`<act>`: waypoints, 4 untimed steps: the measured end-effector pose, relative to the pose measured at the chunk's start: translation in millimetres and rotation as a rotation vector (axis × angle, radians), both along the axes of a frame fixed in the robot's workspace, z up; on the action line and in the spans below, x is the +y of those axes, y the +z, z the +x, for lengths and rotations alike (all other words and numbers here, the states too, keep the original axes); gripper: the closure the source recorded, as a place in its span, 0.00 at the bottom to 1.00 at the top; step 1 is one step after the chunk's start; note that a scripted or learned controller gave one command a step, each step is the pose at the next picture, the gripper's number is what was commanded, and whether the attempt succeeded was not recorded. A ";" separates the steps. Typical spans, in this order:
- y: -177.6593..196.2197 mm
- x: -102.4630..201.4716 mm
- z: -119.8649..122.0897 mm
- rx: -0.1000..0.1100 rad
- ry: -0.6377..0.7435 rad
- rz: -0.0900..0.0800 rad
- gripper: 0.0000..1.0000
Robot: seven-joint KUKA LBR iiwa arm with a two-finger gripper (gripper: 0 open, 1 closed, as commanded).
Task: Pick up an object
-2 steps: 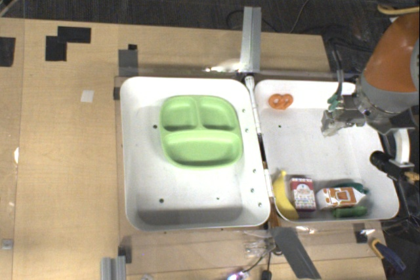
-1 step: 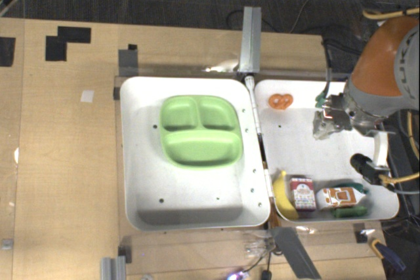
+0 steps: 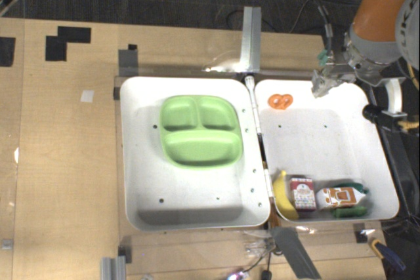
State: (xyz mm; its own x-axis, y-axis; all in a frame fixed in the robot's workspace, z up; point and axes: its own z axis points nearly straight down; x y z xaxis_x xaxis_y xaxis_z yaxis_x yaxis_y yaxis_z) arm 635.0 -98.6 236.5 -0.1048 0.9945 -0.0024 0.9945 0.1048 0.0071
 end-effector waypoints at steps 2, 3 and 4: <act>59.4 -46.7 32.4 0.000 -0.332 0.002 1.00; -18.9 5.1 16.5 0.004 -0.280 0.003 1.00; -18.2 4.8 16.7 0.003 -0.280 0.003 0.00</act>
